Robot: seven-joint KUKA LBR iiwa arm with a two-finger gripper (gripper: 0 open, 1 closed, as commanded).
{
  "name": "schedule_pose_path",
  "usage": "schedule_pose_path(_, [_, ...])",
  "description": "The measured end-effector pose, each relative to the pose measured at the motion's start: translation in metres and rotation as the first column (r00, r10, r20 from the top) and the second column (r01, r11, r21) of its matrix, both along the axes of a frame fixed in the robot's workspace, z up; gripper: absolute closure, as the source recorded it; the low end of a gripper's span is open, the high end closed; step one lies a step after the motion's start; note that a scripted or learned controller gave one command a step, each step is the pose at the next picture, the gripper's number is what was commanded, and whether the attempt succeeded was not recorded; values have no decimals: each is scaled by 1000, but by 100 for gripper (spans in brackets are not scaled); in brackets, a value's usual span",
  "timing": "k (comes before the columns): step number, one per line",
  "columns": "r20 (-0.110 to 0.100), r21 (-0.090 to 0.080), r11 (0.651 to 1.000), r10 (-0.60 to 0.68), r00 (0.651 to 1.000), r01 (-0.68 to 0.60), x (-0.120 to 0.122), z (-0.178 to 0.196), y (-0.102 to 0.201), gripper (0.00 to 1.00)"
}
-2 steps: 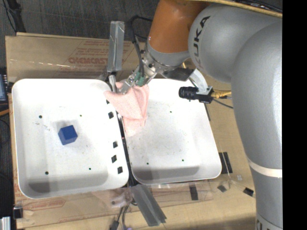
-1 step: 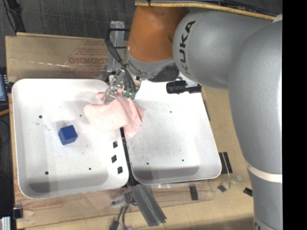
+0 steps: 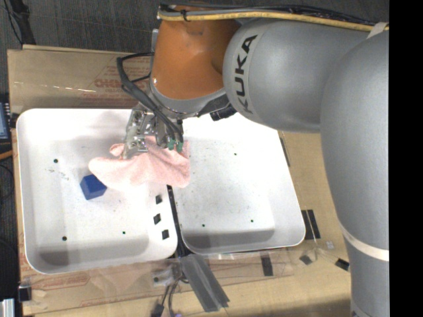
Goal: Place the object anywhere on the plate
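Observation:
A crumpled pink cloth (image 3: 147,168) hangs over the right part of the left bin (image 3: 39,144), and its right corner reaches across the divider between the bins. My gripper (image 3: 154,139) comes down from above onto the cloth's top edge. Its fingers are closed into the bunched fabric, which rises up to them. A small blue block (image 3: 93,187) lies on the left bin's floor, just left of the cloth and touching its lower left edge.
The right bin (image 3: 238,197) has a bare white floor with faint specks. The arm's orange band (image 3: 188,51) and grey body loom over the right bin's far side and the bench's right. Black tape marks sit along the divider.

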State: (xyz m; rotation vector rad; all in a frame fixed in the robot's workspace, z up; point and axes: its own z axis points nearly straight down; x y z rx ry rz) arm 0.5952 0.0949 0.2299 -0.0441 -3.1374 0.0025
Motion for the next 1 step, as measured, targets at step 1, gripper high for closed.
schedule_pose_path(1, [0,0,1000,0,1000,0,0,0,0,0])
